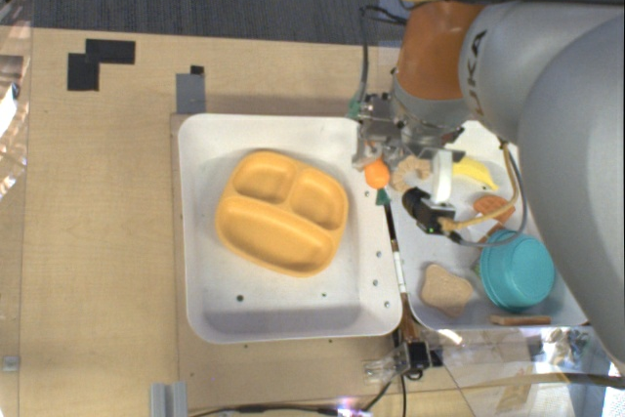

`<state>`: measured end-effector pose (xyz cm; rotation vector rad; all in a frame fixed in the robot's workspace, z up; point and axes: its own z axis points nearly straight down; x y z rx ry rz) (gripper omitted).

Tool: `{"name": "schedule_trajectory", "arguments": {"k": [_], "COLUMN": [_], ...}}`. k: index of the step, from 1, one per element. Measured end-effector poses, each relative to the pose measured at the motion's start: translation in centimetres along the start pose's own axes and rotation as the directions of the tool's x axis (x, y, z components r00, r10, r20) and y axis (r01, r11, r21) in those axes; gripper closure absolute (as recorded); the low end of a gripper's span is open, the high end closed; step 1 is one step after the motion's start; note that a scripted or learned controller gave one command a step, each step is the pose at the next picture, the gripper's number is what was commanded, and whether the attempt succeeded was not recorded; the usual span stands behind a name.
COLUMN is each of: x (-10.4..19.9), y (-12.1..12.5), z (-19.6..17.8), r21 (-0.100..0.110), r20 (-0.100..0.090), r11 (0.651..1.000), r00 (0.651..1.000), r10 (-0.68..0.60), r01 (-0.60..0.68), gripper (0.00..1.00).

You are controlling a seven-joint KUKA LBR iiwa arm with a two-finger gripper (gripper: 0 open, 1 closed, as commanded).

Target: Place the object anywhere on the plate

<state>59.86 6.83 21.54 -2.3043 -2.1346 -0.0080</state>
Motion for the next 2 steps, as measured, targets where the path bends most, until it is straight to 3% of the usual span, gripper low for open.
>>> {"name": "schedule_trajectory", "arguments": {"k": [1,2], "x": [6.48,6.19], "y": [1.92,1.93], "z": [-3.68,-3.59], "r21": [-0.002,0.0], "r20": [0.001,0.004], "r11": [0.996,0.996], "r00": [0.996,0.996], "r10": [-0.09,-0.086], "r01": [0.09,0.086], "gripper": [1.0,0.0]}}
